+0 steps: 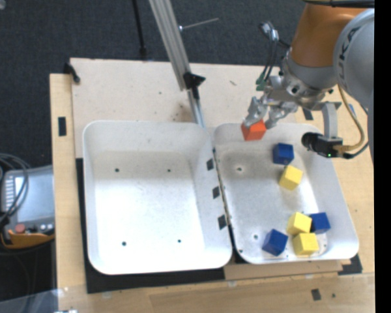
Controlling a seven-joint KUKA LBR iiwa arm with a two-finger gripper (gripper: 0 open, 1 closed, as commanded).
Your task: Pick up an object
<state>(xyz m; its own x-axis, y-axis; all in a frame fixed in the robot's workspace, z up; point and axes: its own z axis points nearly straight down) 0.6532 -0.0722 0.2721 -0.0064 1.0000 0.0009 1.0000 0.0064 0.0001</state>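
1. My two-finger gripper [260, 117] is clamped on a small orange cube [253, 131], one finger on each side of its upper part, with most of the block hanging below the tips.
2. The orange cube is at the far left corner of the right shallow white plastic bin [339, 188], about at its rim; I cannot tell whether it is clear of the floor.
3. I judge the cube light, rigid and smooth-faced. It won't crush, but it could slip or twist if the grip sits on an edge. Flat opposite faces, taken near the middle, are the place to hold it.
4. My hold looks high on the block, so a slip is possible when I lift.
5. The right bin also holds three blue cubes [283, 153] and three yellow cubes [290, 177], two singles behind and a cluster of four near the front edge.
6. The left shallow white plastic bin [98, 175] lies alongside, touching the right one.
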